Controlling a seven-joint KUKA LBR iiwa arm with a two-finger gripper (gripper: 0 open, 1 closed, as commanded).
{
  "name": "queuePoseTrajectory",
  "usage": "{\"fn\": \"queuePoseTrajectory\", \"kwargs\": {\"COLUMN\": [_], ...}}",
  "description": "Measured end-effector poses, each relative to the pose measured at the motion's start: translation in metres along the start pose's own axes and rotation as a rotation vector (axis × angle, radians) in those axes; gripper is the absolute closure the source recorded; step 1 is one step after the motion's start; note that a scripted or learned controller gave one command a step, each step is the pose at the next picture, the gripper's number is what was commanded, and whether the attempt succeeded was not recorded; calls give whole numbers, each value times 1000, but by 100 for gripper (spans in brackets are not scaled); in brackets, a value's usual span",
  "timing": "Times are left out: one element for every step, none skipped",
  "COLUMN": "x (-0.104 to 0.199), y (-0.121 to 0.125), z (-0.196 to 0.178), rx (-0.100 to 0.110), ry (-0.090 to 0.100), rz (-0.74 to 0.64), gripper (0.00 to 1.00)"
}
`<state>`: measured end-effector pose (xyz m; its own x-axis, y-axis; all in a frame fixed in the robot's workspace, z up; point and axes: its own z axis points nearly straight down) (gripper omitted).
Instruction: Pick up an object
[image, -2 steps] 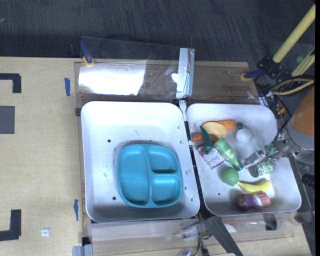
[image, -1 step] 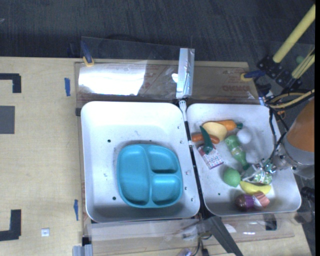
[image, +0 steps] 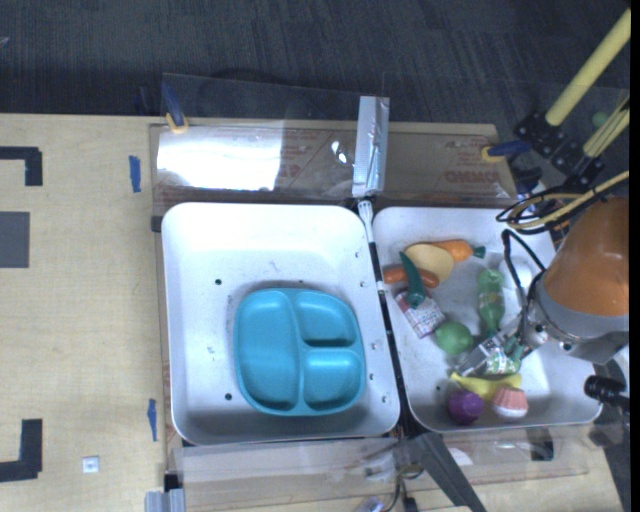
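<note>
I see toys heaped in right bin (image: 570, 405): green ball (image: 455, 336), yellow banana (image: 484, 383), purple ball (image: 463, 405), pink cupcake (image: 510, 401). Gripper (image: 503, 352) low over banana; jaws' opening, grip: cannot tell

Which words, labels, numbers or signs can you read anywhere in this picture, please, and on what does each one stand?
No text can be read with certainty.
Reddish printed lettering on the brown cardboard strip behind the bins: too blurred to read.
Red and white print on the small crumpled packet in the right white bin: too small to read.
Blue compartment plate in the left white bin: no marking visible.
</note>
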<state>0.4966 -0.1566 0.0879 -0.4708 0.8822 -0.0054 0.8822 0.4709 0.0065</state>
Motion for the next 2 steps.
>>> {"fn": "queuePoseTrajectory", "kwargs": {"x": [-1, -1], "y": [2, 2], "z": [-12, -11], "rx": [-6, -5], "ry": [-5, -4], "rz": [1, 1], "gripper": [100, 0]}}
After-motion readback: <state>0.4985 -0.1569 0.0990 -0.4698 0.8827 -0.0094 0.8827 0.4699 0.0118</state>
